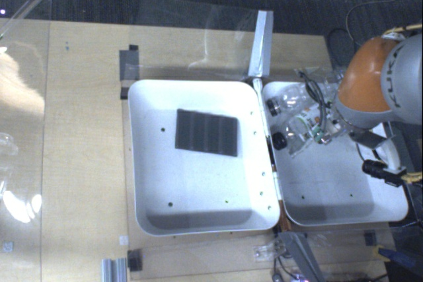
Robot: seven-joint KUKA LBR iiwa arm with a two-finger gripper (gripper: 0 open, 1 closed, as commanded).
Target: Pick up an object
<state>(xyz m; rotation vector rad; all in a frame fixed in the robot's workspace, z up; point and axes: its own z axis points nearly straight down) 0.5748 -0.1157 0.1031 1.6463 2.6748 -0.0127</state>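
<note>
A dark grey ribbed rectangular pad (206, 132) lies flat in the left bin (152, 195), towards its far side. My gripper (299, 126) reaches down into the far left part of the right bin (344, 198), below the orange band (363, 79) of the arm. A clear, shiny plastic object (283, 101) lies in that bin's far left corner, right beside the gripper. A small black object (277, 140) sits near the bin's left wall, just left of the gripper. The wrist and its cables hide what is under the gripper.
An upright metal strip (261, 43) stands behind the gap between the bins. A clear sheet covers the bench at the left (39, 142). Cables and a black connector (373, 168) hang at the right bin's right side.
</note>
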